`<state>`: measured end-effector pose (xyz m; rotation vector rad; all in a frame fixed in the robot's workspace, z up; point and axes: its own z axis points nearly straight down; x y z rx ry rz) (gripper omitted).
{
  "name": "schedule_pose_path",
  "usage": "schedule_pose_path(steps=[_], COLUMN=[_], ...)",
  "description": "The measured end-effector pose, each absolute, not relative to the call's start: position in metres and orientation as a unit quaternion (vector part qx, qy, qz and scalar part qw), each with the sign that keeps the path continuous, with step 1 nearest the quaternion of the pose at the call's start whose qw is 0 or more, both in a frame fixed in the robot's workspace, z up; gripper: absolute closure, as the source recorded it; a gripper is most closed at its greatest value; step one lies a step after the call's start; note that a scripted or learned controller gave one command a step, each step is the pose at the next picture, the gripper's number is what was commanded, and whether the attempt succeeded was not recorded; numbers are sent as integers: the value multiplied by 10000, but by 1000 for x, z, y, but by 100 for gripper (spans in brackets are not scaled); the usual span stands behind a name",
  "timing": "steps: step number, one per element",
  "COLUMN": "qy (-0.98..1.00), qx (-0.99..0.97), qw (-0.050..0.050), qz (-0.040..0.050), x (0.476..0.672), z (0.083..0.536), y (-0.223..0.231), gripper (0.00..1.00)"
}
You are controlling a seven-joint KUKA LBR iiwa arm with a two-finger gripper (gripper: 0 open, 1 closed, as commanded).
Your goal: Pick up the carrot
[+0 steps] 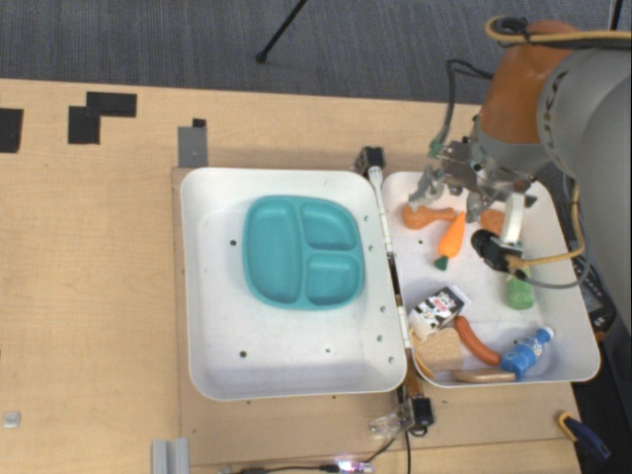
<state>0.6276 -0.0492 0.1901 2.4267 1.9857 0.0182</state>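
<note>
The carrot [451,237] is orange with a green tip and lies at a slant in the upper part of the right bin [573,339], tip pointing down-left. My gripper [452,201] hangs just above the carrot's thick upper end. Its fingers [428,190] stand open, one on each side, with nothing between them. The grey arm with its orange band comes in from the upper right.
An orange lump [421,215] lies left of the carrot. Lower in the right bin are a green piece [520,295], a black-and-white toy [437,309], bread [440,350], a sausage [475,342] and a blue bottle [529,353]. The left bin [212,354] holds a teal divided plate [301,252].
</note>
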Motion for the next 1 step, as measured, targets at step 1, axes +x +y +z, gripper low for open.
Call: schedule_pose_path(steps=[1], qy=[7457], qx=[6663], qw=[0], qz=[-14], x=[552], z=[111], y=[-124], gripper=[100])
